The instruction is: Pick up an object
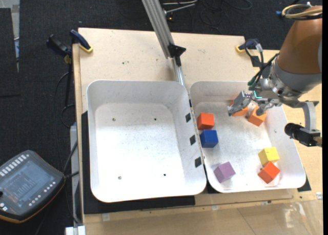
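Dark carpet surrounds a pale tabletop [133, 57], clamped at its far corners, with cables trailing behind and a teach pendant [25, 185] lying at the near left. You have one view to go by, looking down at a slant.

Item one: left bin [102, 141], white, shallow, speckled.

Item two: right bin [292, 149], white, holding the loose stock. Count six cubes: an orange cube [206, 120] beside the shared wall, a blue cube [208, 138] just in front of it and nearly touching, a purple cube [224, 171] near the front rim, a yellow cube [268, 155] with a red-orange cube [269, 172] just in front of it, and a far orange cube [257, 116] at the back right.

Item three: arm, grey with an orange band, reaching in from the right. Its gripper [246, 106] sits low in the right bin, directly against the far orange cube. Whether the jaws are spread or closed, you cannot tell; the wrist body hides the contact, and the cube may be between them or merely beside them.

Step in hand, by my reading: the grasp attempt on that far orange cube, at or near bin level. Next move calls for a firm closure across two opposite faces, then a straight lift, watching that the cube rises with it.
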### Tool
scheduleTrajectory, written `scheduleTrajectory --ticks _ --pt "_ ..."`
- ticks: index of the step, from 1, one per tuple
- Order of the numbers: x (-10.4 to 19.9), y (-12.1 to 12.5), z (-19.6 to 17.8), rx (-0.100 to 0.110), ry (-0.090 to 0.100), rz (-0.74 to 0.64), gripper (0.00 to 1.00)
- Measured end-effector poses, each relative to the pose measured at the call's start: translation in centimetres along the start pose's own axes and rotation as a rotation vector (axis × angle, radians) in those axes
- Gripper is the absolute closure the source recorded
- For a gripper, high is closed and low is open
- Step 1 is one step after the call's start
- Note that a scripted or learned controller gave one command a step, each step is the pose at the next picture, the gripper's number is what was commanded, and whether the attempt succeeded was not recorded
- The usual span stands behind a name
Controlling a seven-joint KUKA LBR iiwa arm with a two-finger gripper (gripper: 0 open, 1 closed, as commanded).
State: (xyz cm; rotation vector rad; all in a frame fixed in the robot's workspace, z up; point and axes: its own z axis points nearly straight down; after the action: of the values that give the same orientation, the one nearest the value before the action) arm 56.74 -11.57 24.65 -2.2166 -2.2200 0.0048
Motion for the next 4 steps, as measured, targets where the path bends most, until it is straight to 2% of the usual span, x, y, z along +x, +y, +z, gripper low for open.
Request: scheduleTrajectory --ticks 1,3,4 --pt "0.0 0.1 -0.2 -0.005 -0.001 0.001 0.0" --pt "-0.3 -1.0 9.2 0.0 0.0 0.002 0.0" --pt "-0.3 -0.5 12.3 -0.021 -0.003 0.0 0.0"
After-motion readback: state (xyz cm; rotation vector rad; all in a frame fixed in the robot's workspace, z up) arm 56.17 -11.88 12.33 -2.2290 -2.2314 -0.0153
